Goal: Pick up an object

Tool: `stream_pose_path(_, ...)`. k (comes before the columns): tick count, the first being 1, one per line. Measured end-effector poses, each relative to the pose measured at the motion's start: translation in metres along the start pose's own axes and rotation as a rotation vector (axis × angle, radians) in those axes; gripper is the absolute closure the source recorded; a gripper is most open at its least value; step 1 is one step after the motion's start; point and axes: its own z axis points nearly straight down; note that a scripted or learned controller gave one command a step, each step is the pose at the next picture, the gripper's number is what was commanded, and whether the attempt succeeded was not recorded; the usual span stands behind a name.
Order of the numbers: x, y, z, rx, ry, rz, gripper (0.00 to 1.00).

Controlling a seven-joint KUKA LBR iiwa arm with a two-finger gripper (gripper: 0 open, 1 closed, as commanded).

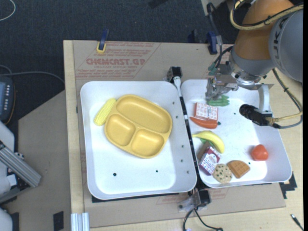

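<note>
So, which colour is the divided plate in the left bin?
Yellow: the divided plastic plate shows clearly in the camera view.

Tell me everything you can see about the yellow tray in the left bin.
The yellow tray is a plastic-looking divided plate with rounded corners and three compartments: one long one along its far side and two smaller ones nearer the camera. It lies flat, turned at an angle, in the left bin. Nothing lies in its compartments. A yellow corn cob rests against its left edge.
</note>
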Motion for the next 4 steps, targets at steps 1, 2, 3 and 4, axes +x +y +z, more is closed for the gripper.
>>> stream_pose_path(1, 0.054, -0.005, 0.004, 0.000, 0.000, 0.000, 1.00)
stream_pose_path(2, 0.114, -0.009, -0.017, -0.006, 0.002, -0.004, 1.00)
stream_pose_path(3, 0.142, -0.014, -0.026, -0.005, 0.000, 0.000, 1.00)
stream_pose_path(4, 0.130, -0.009, -0.012, 0.000, -0.002, 0.006, 1.00)
